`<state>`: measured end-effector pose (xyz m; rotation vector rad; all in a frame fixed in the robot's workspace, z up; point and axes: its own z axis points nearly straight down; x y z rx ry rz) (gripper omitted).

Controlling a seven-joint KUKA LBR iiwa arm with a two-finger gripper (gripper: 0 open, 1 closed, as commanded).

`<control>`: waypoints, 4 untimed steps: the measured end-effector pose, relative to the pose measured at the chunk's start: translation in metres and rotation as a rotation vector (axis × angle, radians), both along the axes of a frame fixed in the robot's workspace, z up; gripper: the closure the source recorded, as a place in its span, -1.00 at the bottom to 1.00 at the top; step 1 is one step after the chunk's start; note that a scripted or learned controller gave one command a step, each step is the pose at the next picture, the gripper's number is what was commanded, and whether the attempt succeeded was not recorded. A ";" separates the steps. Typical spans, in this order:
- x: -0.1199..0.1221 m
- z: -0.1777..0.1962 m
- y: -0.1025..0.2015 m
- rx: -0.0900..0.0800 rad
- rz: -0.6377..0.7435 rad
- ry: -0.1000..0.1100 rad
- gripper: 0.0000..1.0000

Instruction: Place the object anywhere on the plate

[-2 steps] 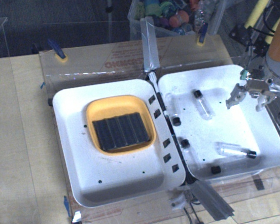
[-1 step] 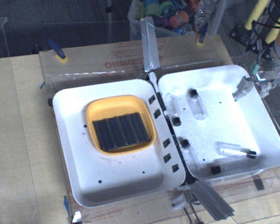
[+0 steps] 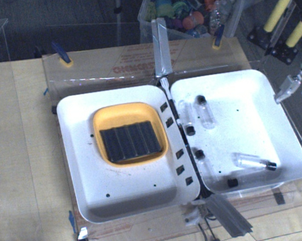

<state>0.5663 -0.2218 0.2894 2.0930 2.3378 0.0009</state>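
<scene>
Left bin [image 3: 87, 200], farthest from gripper [image 3: 295, 86]: yellow plate [image 3: 102, 118] bearing dark ribbed block [image 3: 130, 141]. Right bin [image 3: 284, 127], just beside gripper: clear tube [image 3: 254, 161] near front, below gripper, long axis slanting, black cap toward right. Second clear tube [image 3: 204, 111] upright-lying nearer divider. Gripper cut off at frame edge; finger state indeterminable.

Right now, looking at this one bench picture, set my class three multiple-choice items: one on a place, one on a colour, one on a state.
1. Where is the plate?
A. left bin
B. right bin
C. on the bench outside the bins

2. What colour is the plate's rim?
A. blue
B. yellow-orange
C. green

3. How does the clear tube with the black cap rest?
A. standing upright
B. lying on its side
C. on the plate

Answers: 1 A, it sits in the left bin. 2 B, the rim is yellow-orange around a dark ridged centre. 3 B, it lies flat in the right bin.
</scene>
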 end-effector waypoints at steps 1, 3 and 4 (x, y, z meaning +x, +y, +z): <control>0.063 -0.065 0.000 -0.001 0.379 -0.002 -1.00; 0.099 -0.029 0.001 -0.005 0.860 -0.004 -1.00; 0.081 -0.046 -0.001 -0.001 1.233 0.000 -1.00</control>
